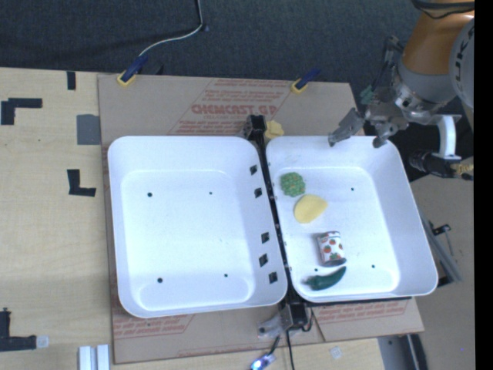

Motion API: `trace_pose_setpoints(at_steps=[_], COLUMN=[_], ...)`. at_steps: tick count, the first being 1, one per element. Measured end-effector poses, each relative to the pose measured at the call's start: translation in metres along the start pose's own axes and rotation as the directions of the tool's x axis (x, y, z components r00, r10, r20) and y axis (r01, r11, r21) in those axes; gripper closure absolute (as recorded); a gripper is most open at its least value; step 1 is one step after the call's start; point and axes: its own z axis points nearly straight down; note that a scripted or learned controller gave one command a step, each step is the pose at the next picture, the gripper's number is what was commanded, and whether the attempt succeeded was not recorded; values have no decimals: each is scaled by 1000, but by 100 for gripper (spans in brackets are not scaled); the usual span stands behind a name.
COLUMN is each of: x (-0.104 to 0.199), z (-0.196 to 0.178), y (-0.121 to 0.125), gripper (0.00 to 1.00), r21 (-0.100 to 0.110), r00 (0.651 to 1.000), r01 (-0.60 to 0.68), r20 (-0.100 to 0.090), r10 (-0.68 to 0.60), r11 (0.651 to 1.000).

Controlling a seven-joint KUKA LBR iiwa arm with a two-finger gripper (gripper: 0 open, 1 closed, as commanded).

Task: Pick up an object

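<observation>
My fingers [359,129] hung spread wide, gripping nothing, over the right bin's [400,230] far rim. Below and ahead lay the yellow lemon-like piece [310,208], beside a green lump [292,183]. It looked light, smooth, slippery; I judged its narrow middle the place to pinch.

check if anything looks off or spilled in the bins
Nothing stands out. The green leafy piece, yellow piece, spotted carton and dark green pepper lie apart in the right bin; nothing spilled.
</observation>
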Motion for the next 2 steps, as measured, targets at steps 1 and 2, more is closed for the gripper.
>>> trace_pose_setpoints(at_steps=[1, 2], x=[49, 136], z=[74, 68], y=[19, 19], gripper=[0, 0], r21=[6, 1], r00=[1000, 1000], r01=[4, 8], r20=[-2, -2], r10=[-4, -8], r11=[1000, 1000])
